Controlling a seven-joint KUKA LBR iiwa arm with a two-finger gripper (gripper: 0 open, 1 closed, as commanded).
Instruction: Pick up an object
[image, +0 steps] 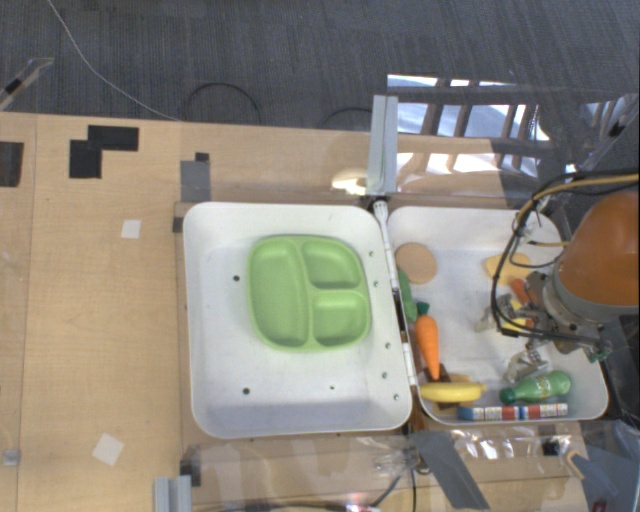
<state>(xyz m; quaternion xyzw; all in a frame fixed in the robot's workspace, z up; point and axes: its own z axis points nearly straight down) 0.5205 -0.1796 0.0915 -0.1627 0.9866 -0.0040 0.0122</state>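
My bench (90, 330) is a pale wooden top, and it carries the two white bins side by side. The left bin (220, 400) holds a green divided plate (307, 292) lying flat near its middle, three compartments up. The right bin (455, 300) is where I am working: my arm (602, 262) comes in from three o'clock, the orange band bulking over the bin's right side with black cables looped at its nine o'clock edge.

In that bin, a carrot (428, 345) lies along the left wall, green top pointing to twelve o'clock. At its six o'clock end a yellow banana (452, 391) lies crosswise, touching or just beside the carrot's tip. A round tan disc (416, 264) sits flat at twelve o'clock from the carrot, a little apart from it. Along the bin's six o'clock wall lies a thin strip of coloured blocks (517, 411), and just above it a green bottle (540, 386) on its side, white cap toward nine o'clock.

My pincer (532, 356) hangs just at twelve o'clock of the green bottle, very near it. I cannot tell how wide it stands, nor whether anything is in it; the metal parts are too small and tangled with the cables.
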